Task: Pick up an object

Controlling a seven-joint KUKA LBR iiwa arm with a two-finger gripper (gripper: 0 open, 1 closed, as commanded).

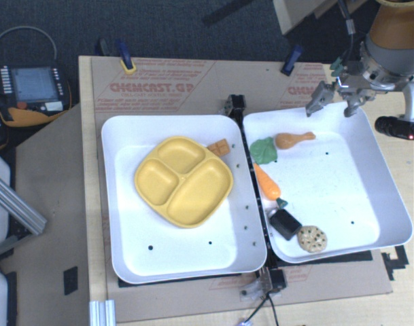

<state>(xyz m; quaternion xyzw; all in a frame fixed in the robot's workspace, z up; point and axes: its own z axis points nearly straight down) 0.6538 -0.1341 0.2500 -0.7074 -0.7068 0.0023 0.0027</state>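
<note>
My gripper [334, 105] hangs over the far rim of the right bin [359, 182], open, with nothing between its two fingers. Just below and to its left lies a tan drumstick [294, 139]. A green leafy piece [264, 150] sits beside it at the bin's left wall. An orange carrot [267, 182] lies below that. Further toward the front are a black block [285, 223] and a round speckled cookie [312, 239].
The left bin [125, 236] holds a yellow divided plate [183, 180] with a small brown block [219, 147] at its far right edge. A black clamp [235, 104] sits between the bins at the back. Blue clips hold the cardboard's far edge.
</note>
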